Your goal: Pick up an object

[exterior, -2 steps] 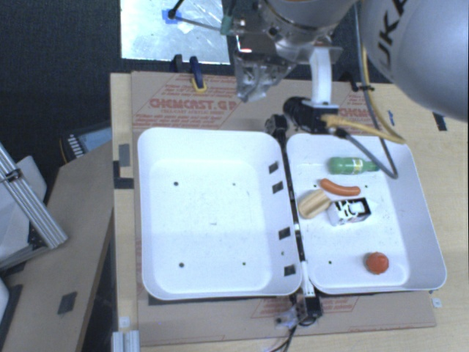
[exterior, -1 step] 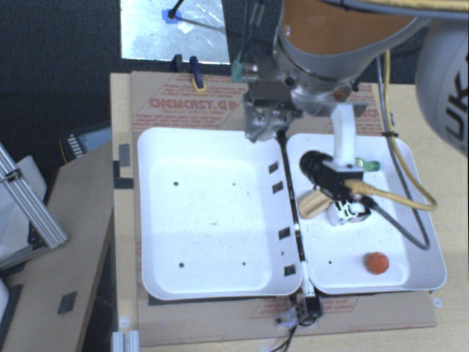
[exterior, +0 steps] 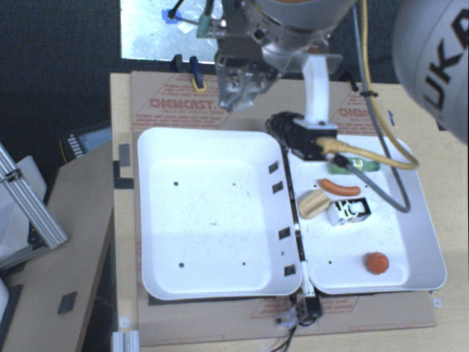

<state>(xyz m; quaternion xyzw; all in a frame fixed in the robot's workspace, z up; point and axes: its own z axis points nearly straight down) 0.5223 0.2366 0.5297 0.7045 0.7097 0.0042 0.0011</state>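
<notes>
Claw [exterior: 238,94] hangs above the surface beyond the left bin [exterior: 157,196], jaw state not discernible; the sausage [exterior: 339,188], bun [exterior: 314,204], block [exterior: 352,210] and ball [exterior: 377,262] crowd the right bin [exterior: 421,248], so a descent risks a nudge, not a pick.

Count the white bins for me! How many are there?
2. The left bin sits in the middle of the bench. The right bin sits right beside it, touching along the middle edge, with a few small things lying inside.
</notes>
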